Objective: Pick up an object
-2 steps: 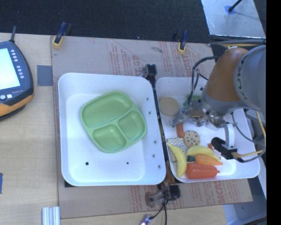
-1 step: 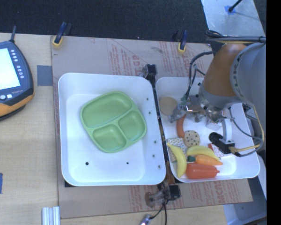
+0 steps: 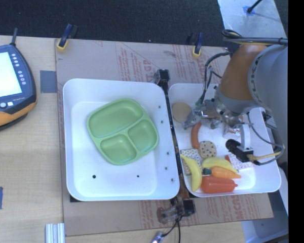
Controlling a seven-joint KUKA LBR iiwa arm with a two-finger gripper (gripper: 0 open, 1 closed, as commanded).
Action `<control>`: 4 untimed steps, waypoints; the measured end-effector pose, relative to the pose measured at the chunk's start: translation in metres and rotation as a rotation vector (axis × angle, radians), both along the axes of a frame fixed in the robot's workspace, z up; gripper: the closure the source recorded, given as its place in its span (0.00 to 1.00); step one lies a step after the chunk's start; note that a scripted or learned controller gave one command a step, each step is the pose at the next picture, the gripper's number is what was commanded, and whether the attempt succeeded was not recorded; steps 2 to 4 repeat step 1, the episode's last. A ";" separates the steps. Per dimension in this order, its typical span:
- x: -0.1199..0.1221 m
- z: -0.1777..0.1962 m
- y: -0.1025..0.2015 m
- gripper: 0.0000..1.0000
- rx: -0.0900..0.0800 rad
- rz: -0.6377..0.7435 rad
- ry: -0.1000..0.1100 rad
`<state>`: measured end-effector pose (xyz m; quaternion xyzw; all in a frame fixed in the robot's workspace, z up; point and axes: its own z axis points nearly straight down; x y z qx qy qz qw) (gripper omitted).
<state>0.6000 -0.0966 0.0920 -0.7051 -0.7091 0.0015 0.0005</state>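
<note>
Jaws (image 3: 209, 116) low in right bin (image 3: 266, 186), spread unclear; toy food crowds near edge; left bin (image 3: 76, 135) roomy around green plate (image 3: 122, 130).

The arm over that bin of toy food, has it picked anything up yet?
Not yet, as far as the view shows. The end effector is low over the right bin. The hot dog, cookie and bananas lie there. Grasping and lifting remain.

Arm (image 3: 261, 77) is seen reaching in from the right — grey body, orange band (image 3: 240, 75) above the wrist, cables looped around the wrist housing. Wrist is angled down and leftward. Gripper (image 3: 205, 116) is positioned low, below the wrist — finger state is not resolved from this angle.
</note>
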 end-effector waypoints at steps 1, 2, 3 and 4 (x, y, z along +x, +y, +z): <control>-0.014 0.000 0.000 0.00 0.000 0.000 0.003; -0.014 0.000 0.000 0.00 0.000 0.000 0.003; -0.014 0.000 0.000 0.00 0.000 0.000 0.003; -0.014 0.000 0.000 0.00 0.000 0.000 0.003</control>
